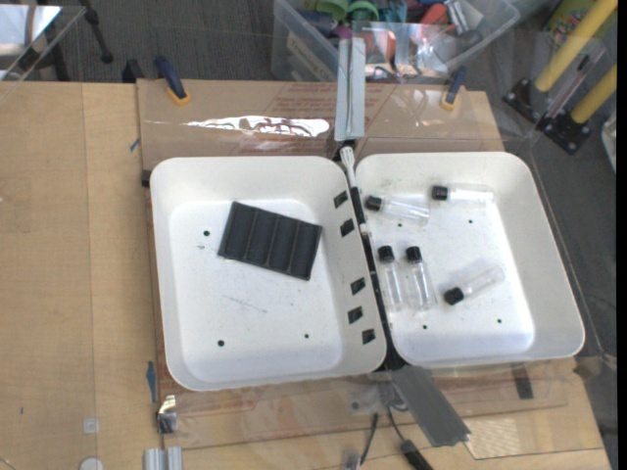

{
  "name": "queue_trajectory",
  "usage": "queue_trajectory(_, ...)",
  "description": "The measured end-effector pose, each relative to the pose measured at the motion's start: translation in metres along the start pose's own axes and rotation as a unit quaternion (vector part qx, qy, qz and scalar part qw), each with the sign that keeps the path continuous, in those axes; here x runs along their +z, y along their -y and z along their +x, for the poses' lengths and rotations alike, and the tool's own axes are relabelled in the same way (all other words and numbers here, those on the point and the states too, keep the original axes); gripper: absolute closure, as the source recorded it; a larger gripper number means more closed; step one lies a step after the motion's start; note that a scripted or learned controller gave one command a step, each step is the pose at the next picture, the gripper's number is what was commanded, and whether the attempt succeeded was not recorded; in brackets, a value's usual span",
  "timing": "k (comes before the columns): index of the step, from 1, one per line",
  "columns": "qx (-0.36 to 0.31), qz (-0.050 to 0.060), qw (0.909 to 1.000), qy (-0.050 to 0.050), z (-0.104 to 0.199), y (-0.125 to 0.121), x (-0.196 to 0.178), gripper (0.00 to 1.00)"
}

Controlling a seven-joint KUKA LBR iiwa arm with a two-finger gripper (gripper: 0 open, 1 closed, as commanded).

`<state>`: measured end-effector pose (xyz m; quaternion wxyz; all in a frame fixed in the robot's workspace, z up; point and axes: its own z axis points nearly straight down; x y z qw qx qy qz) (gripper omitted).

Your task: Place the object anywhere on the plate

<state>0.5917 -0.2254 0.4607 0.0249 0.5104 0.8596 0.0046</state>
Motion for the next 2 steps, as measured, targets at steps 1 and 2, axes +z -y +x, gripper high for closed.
queue_trajectory(1, -0.001, -0.003, 1.0, 0.003, -0.001, -0.0014, -0.0114, 1.0)
queue_trajectory(2, 0.0, -0.002, 1.0, 0.003, -0.001, -0.0014, -0.0113, 0.0)
